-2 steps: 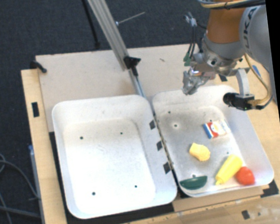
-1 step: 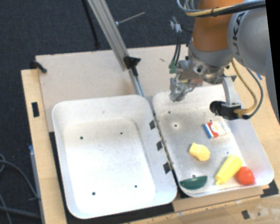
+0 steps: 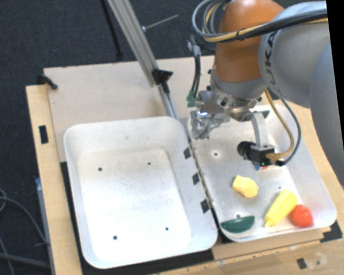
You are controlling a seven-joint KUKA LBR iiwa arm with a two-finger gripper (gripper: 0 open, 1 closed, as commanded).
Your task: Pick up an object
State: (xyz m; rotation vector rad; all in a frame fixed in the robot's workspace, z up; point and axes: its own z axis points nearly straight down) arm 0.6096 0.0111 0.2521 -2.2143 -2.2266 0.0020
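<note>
arm poised over the right bin, nothing grasped

the arm point(image 3: 253, 36) hangs its gripper point(image 3: 202, 122) above the right bin point(image 3: 314, 178)'s far corner, finger state unclear. the yellow block point(image 3: 245, 186), yellow piece point(image 3: 280, 207), red ball point(image 3: 301, 215) and green piece point(image 3: 238, 223) lie loose at the near end.

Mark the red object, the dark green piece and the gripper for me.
red object point(image 3: 301, 215), camera view, its middle
dark green piece point(image 3: 238, 223), camera view, its top face
gripper point(image 3: 200, 126), camera view, between its fingertips

The bins point(image 3: 135, 188) are seen as smooth white plastic, the counter point(image 3: 92, 94) as matt wood, the band point(image 3: 244, 38) as glossy orange.
</note>
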